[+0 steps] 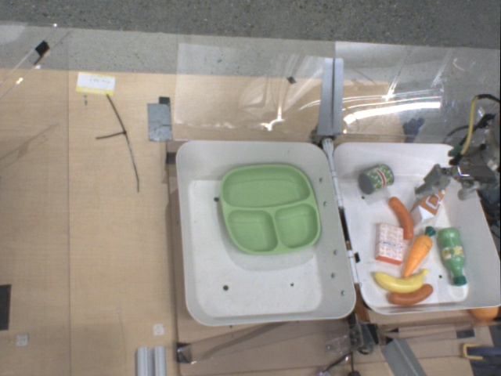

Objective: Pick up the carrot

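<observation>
The carrot (417, 254) is orange with a green top and lies slanted in the right bin (470, 292). A red-and-white box (390, 244) is on its left and a green bottle (452, 255) on its right. My gripper (435, 182) hangs over the bin's far right part, up and to the right of the carrot and well apart from it. It is just above a small orange-and-white bottle (429, 204). Nothing shows in its grasp.
The right bin also holds a can (376, 178), a red sausage (401, 216), a banana (399, 281) and another sausage (410, 294), both just below the carrot's tip. A green divided plate (270, 208) lies in the left bin (235, 300).
</observation>
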Robot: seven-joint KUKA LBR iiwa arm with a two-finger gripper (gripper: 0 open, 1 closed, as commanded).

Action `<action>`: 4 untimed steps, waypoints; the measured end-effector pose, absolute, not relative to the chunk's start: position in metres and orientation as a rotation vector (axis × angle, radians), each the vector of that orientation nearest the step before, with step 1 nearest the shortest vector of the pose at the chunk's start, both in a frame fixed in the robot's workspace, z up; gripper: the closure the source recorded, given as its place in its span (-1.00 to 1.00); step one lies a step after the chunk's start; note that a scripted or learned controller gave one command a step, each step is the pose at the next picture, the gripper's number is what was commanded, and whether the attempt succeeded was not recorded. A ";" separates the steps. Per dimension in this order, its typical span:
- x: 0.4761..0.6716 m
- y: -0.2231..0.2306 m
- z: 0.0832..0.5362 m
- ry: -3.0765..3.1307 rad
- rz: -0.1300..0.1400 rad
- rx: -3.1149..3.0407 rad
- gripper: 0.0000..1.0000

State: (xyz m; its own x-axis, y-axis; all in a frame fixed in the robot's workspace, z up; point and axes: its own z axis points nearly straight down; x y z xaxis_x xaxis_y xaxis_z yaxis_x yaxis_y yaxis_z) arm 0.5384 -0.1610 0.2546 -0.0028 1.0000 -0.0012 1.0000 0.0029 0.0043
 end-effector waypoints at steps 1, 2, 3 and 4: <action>0.517 -0.221 0.141 2.265 0.001 2.173 -1.00; 0.549 -0.204 0.091 2.176 0.002 2.261 -1.00; 0.474 -0.201 0.091 2.028 0.002 2.396 -1.00; 0.476 -0.202 0.102 2.026 0.006 2.391 1.00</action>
State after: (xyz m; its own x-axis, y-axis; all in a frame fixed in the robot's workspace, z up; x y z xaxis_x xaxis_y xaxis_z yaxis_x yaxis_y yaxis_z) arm 0.4761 -0.2017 0.1023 0.1645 0.9864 -0.0018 0.9864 -0.1645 0.0082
